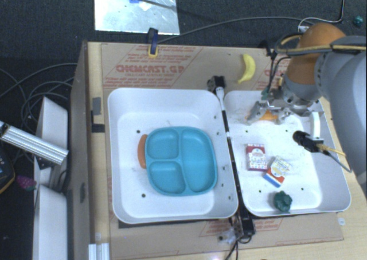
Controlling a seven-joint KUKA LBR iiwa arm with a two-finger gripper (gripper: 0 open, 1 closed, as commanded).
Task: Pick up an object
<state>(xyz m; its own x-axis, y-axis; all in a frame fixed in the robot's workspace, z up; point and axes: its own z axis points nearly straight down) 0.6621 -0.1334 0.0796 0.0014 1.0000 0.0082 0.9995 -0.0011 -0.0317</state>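
Two white bins sit side by side on the surface: the left bin [123, 138] carries a blue divided plate [180, 159], the right bin [330, 187] several small things. The arm [335, 69] reaches in over the right bin's far edge, its gripper [268, 109] low over an orange object [265, 116]; how wide the jaws stand I cannot tell. Nothing looks lifted yet, so the pick is still to do, with a red card box [256, 156], a small packet [277, 170] and a green lump [282, 200] lying toward the near edge.

Blue divided plate [181, 159], yellow banana [248, 68], green toy [282, 200], white bins [123, 138]
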